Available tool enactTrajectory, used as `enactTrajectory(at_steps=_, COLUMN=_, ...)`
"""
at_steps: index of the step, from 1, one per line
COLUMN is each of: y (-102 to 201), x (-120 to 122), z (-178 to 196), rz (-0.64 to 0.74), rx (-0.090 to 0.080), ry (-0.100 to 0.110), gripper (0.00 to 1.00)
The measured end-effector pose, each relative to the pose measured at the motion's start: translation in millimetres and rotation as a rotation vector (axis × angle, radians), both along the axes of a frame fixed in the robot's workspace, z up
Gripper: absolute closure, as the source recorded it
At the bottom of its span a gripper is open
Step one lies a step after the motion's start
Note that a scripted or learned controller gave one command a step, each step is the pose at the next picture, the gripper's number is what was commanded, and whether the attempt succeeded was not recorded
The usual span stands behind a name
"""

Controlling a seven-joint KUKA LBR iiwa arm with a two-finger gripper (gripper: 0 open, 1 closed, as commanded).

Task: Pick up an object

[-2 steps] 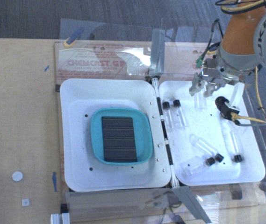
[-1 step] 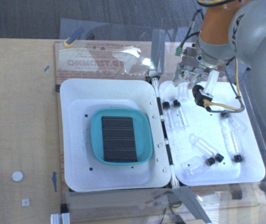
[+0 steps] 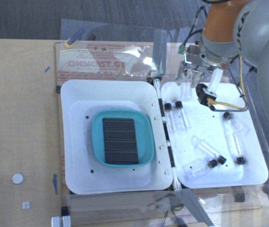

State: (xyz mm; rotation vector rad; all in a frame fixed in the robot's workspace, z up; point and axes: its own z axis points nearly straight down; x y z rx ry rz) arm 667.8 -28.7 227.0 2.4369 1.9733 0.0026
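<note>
Several clear vials with black caps lie in the right bin (image 3: 255,171). Two of them (image 3: 170,119) (image 3: 183,118) lie side by side near the bin's left wall, caps toward the back. Others lie toward the front right (image 3: 206,148) (image 3: 196,168) (image 3: 234,143), and one more (image 3: 237,126) rests by the right wall. My gripper (image 3: 186,81) hangs over the back left corner of the right bin, just behind the pair of vials, with nothing seen in it.
The left bin (image 3: 73,126) holds a teal tray (image 3: 98,141) with a dark ribbed block (image 3: 120,141) in it. A ridge (image 3: 164,126) separates the bins. Clear plastic sheeting (image 3: 106,60) lies behind them. The arm comes in from the upper right.
</note>
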Motion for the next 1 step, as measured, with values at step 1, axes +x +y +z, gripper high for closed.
enactTrajectory(at_steps=1, y=1.1, x=0.8, z=10.4, rz=0.003, rx=-0.002, ry=-0.003, gripper=1.0)
